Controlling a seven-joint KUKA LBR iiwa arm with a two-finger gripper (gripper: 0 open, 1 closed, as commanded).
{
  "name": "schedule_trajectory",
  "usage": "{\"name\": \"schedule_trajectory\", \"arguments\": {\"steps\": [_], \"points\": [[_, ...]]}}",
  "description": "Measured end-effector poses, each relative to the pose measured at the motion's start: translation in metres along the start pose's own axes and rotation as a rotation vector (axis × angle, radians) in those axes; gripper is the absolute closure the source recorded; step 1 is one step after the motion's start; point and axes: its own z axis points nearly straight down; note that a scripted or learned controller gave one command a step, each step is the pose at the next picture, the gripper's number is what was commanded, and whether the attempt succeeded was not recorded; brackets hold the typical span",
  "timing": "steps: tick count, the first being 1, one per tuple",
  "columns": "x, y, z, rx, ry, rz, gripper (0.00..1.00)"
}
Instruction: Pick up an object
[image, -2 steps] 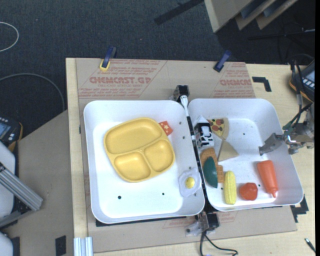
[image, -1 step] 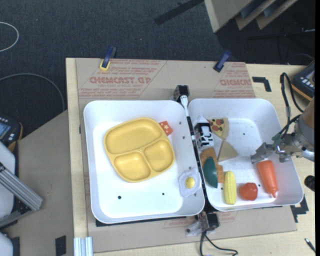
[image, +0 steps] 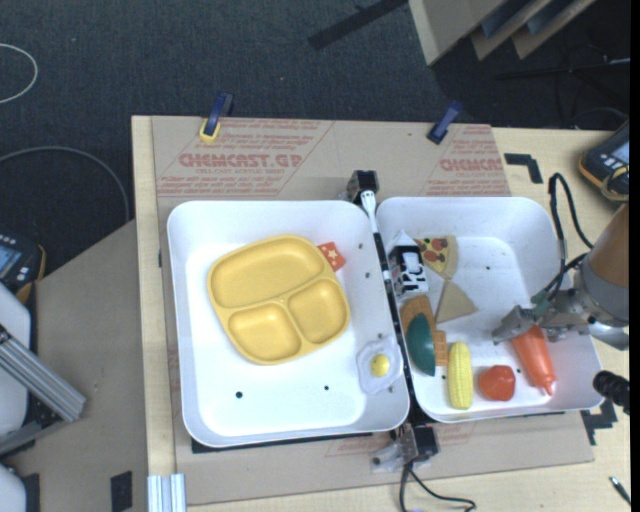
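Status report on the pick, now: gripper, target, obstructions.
Gripper low in right bin, at the carrot's upper end; grasp unconfirmed. Tomato and corn close beside the carrot. Yellow tray sits in left bin.

Even, fairly bright overhead light washes out the two white bins (image: 200, 300), leaving soft, faint shadows. The picture is slightly soft and grainy. The dark carpet (image: 120, 60) above stays dim
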Motion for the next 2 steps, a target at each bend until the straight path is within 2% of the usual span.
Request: {"name": "schedule_trajectory", "arguments": {"steps": [1,2], "points": [[0.001,-0.001,0.04,-0.002,0.0,-0.001,0.0],[0.0,0.001,0.026,-0.01,-0.004,0.0,1.0]]}}
